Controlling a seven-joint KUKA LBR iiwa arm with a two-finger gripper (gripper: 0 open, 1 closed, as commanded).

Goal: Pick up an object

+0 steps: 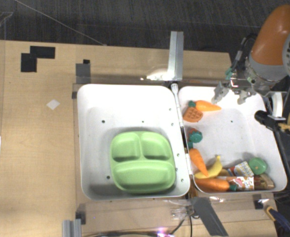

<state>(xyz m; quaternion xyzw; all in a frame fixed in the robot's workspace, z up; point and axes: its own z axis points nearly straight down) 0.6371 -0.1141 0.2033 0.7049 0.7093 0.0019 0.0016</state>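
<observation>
Arm reaches in above the right bin (278, 152), gripper (231, 95) fingers spread apart, empty, hovering just beside the carrot (206, 106).

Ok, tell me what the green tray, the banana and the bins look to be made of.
Green tray: likely moulded plastic, matte, with a uniform colour and soft rounded compartments. Banana: probably toy plastic, smooth with a slight sheen. Bins: white, seemingly plastic or coated metal, with smooth walls and rounded corners; the look leaves that open.
</observation>
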